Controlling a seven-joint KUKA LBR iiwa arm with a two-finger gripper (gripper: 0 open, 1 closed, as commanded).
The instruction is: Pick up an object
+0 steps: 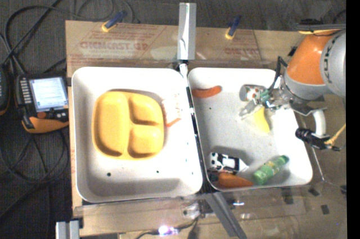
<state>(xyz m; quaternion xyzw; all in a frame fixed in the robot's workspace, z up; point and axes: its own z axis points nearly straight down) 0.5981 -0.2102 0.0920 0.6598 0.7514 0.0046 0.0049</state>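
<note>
My gripper (254,102), grip state unclear, over right bin (281,77): one green bottle (270,170), two orange sausages (207,91), one yellow piece (262,121); left bin (81,120): one yellow tray (129,123)

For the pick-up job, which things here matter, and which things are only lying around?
Belonging to the job:
- gripper, low in the right bin
- yellow object beside it
- green bottle
- orange sausage
- black-and-white toy
- carrot

Just lying about:
- yellow divided tray in the left bin
- handheld screen off the bench
- floor cables
</note>
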